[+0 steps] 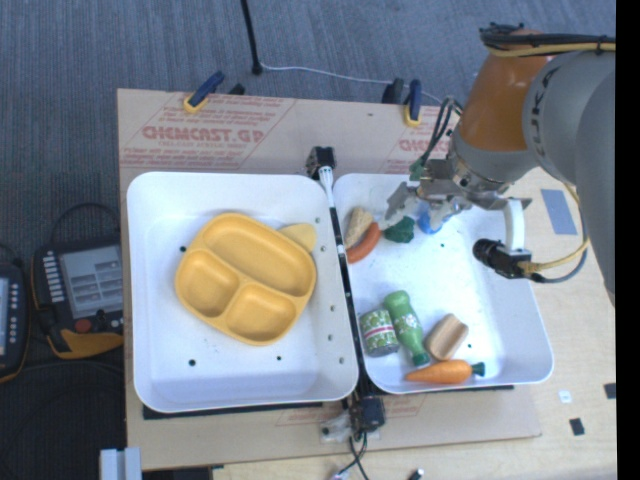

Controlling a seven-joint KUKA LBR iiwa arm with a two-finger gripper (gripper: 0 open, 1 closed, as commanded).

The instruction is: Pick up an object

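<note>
My gripper [428,206] hangs low over the back of the right bin [505,313], just right of a small green toy [401,231] that lies by its fingers. A blue bit shows under the fingers; what it is I cannot tell. Left of the green toy lie an orange-red carrot-like piece [363,242] and a tan piece [356,222]. Near the bin's front sit a green can [377,331], a green bottle [406,326], a bread-like roll [446,336] and an orange carrot [440,373].
The left bin [165,353] holds a yellow divided plate [247,277] with a pale yellow piece [299,235] at its back edge. A black cable loop [505,258] hangs from the arm over the right bin's right side. Clamps sit on the board's back edge.
</note>
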